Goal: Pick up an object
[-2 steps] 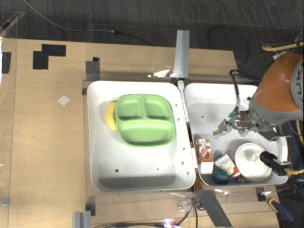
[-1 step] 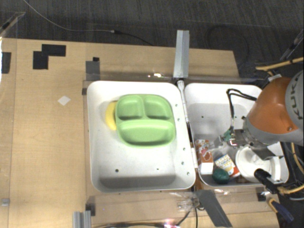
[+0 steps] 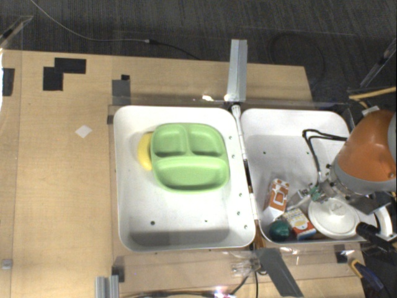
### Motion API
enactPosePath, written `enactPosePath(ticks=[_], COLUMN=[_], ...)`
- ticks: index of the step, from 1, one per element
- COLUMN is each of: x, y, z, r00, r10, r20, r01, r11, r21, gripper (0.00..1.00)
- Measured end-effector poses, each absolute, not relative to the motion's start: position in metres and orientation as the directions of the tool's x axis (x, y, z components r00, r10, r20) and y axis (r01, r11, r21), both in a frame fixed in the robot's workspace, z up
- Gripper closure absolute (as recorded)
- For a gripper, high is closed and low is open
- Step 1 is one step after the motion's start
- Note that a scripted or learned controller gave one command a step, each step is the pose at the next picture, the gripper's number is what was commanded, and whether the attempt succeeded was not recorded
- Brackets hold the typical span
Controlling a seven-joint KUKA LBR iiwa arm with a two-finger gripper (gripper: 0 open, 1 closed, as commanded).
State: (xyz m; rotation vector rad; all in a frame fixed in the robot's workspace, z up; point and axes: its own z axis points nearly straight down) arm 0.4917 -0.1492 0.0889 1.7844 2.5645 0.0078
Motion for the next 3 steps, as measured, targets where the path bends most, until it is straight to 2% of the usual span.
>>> enactPosePath(ticks=[1, 2, 3], x=[0.582, 0.634, 0.596], y=[-0.108, -0.103, -0.024], z=[0.161, 0.25, 0.185], r00=[-0.38, -0.096, -0.153], r10=[0.925, 0.995, 0.988], r20=[-0.004, -0.002, 0.0], r01=[0.925, 0.995, 0.988], r11=[0.38, 0.096, 0.153], r21=[0.007, 0.006, 0.003], gripper=[0.0, 0.0, 0.0])
